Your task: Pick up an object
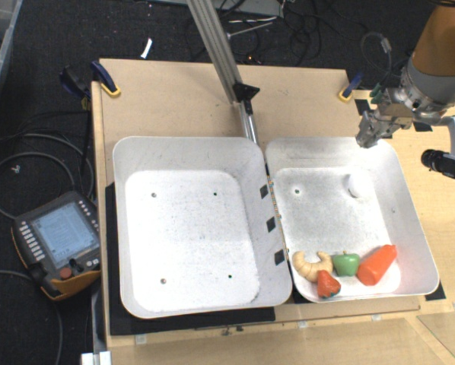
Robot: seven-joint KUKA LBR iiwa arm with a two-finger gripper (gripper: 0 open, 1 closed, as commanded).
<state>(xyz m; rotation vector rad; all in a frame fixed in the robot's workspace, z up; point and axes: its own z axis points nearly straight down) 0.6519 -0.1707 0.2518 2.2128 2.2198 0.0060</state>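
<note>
Along the front edge of the right bin (410,226) lies a cluster of small objects. A cream curved piece (310,262) is leftmost, with a small red strawberry-like piece (327,284) in front of it. A green pepper-like piece (347,263) and an orange carrot-like piece (377,265) follow to the right. A pale whitish object (356,186) lies alone further back in the same bin. My gripper (369,137) hangs over the bin's far right corner, well away from the cluster, with nothing seen between its fingers.
The left bin (132,166) sits beside the right one, joined by a dark clipped seam (271,211). A slanted metal pole (221,52) crosses the bench's back. Yellow-blue clamps (106,82) grip the back corners. A teach pendant (58,242) lies on the floor at left.
</note>
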